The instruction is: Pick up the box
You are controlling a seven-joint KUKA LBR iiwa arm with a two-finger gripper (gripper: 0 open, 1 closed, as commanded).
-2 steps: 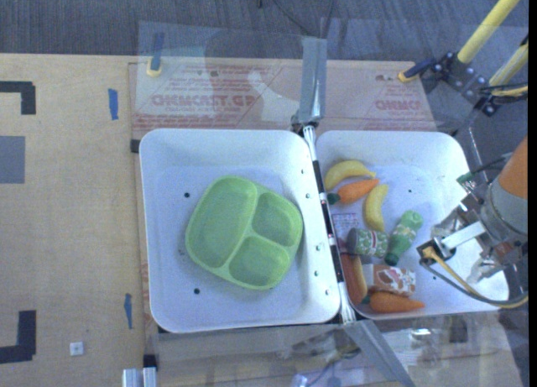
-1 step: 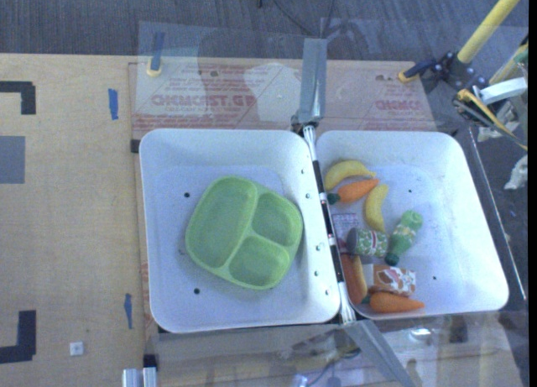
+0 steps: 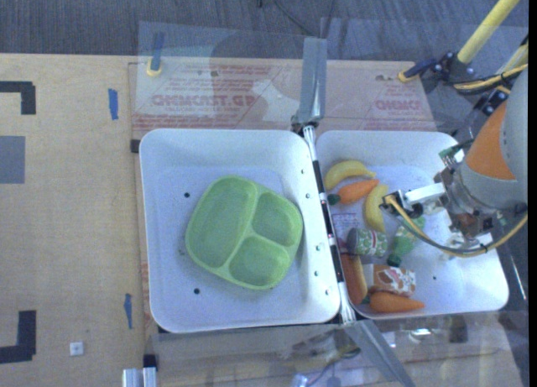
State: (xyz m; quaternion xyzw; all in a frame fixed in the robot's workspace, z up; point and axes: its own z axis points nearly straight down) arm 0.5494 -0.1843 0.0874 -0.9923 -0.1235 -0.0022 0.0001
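Box (image 3: 394,278): small carton, white and orange with a red print. Camera view: it lies in the right bin (image 3: 482,289), down and to the view's left of the claw (image 3: 464,224), near but apart from it.

- Neighbours of the box: a carrot (image 3: 396,301) just beside it on the side away from the claw; a second carrot (image 3: 354,276) beyond it, against the bin's dividing wall; a can (image 3: 367,241) and a green bottle (image 3: 404,243) between the box and the bananas (image 3: 375,207).
- Claw: low over the right bin, over bare floor, nothing seen in its hold; whether it is wide or narrow cannot be told.
- Left bin (image 3: 159,209): well beyond the box from the claw, it carries a green divided tray (image 3: 243,232).
- Step in hand, as judged: approach; the box is not yet grasped.
- Next move calls for: travel toward the box, then a descent centred on it, clear of the adjoining carrot and bottle, which crowd it closely.
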